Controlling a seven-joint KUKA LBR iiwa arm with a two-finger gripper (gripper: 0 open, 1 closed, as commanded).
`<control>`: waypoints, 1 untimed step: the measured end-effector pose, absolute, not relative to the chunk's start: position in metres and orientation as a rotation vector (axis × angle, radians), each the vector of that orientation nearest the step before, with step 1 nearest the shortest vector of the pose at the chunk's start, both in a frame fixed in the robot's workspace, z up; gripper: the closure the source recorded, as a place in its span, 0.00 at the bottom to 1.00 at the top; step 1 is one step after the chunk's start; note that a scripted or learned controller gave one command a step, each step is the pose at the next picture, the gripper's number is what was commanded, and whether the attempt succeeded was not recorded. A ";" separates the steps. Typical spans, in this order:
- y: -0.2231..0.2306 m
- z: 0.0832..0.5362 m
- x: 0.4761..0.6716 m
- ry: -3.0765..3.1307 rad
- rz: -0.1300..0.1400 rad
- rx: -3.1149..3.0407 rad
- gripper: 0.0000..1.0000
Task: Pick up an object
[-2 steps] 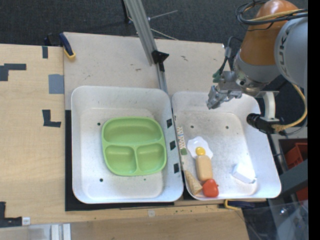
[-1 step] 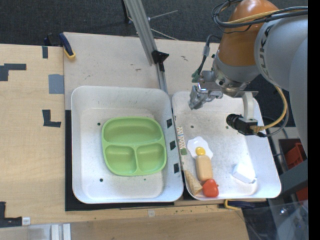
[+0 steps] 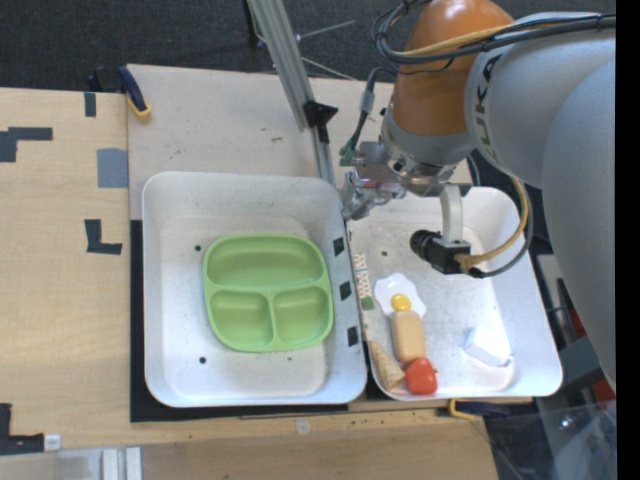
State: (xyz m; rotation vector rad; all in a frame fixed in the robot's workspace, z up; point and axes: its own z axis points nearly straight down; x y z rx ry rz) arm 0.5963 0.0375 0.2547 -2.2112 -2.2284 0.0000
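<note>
Gripper (image 3: 357, 200) sits at the right bin's (image 3: 530, 363) far left corner; finger state cannot be determined. Egg (image 3: 399, 295), bread (image 3: 407, 335) and tomato (image 3: 421, 377) lie nearer the camera, apart from it.

A green three-compartment plate (image 3: 268, 291) lies flat in the left white bin (image 3: 160, 268), roughly at its middle. The bins sit on a light wooden desk (image 3: 60, 298) marked with dark and grey tape patches (image 3: 112, 168). A blue-and-yellow clamp (image 3: 134, 93) grips the board's far left corner, and a slanted metal rail (image 3: 285, 58) rises behind the bins.
</note>
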 end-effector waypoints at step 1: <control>0.089 0.253 0.588 -2.227 0.002 -2.211 1.00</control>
